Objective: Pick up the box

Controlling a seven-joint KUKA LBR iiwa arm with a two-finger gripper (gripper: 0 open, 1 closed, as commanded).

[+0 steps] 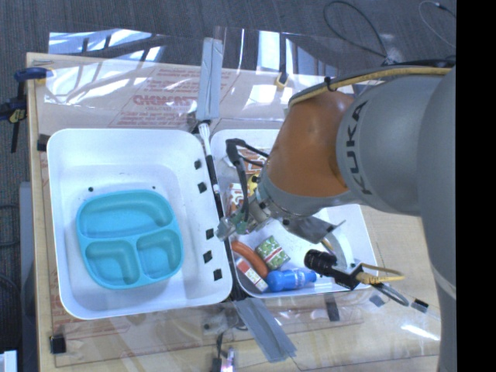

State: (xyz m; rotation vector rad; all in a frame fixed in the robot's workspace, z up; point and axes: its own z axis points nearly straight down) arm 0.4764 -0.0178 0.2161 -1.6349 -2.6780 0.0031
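Claw [236, 225] sits low in the middle of the frame, its grip too hidden to tell, so it should slide right, over the small green box [269, 251].

I count two white bins [58, 208], one blue tray [128, 237], one green box [270, 250] and one blue bottle [291, 279].

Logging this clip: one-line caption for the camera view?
KUKA arm reaches over right bin holding small green box; blue divided tray in left bin.
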